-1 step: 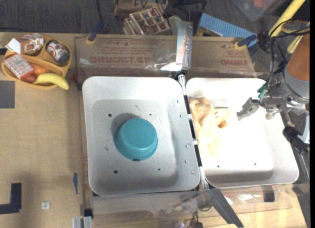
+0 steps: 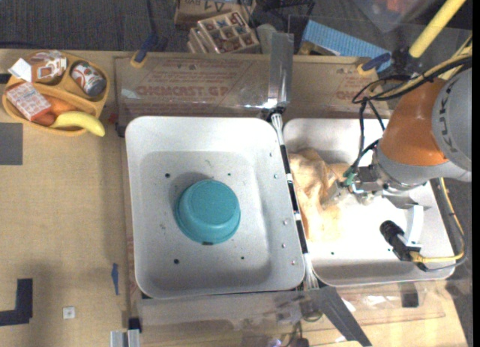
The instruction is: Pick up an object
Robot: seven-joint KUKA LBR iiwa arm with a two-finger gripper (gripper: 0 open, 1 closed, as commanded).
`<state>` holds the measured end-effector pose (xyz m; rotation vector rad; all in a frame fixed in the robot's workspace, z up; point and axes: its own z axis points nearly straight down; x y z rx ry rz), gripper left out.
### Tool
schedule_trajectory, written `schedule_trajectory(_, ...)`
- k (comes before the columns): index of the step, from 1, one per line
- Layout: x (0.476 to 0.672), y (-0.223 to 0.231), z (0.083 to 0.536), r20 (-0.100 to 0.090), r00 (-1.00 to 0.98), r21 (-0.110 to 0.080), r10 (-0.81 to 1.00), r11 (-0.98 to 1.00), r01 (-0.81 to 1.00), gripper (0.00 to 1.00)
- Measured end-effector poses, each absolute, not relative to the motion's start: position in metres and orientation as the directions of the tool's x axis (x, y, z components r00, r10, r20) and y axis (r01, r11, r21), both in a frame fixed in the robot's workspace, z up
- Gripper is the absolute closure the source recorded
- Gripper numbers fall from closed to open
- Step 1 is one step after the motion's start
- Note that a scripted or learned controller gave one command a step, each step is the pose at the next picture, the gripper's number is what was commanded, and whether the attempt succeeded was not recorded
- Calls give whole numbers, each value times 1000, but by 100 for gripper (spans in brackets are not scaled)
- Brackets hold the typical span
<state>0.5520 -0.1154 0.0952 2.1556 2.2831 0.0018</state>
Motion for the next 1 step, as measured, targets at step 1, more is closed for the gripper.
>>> schedule_trajectory(1,581,-99,90,-7,-351,10,937,351,936,0)
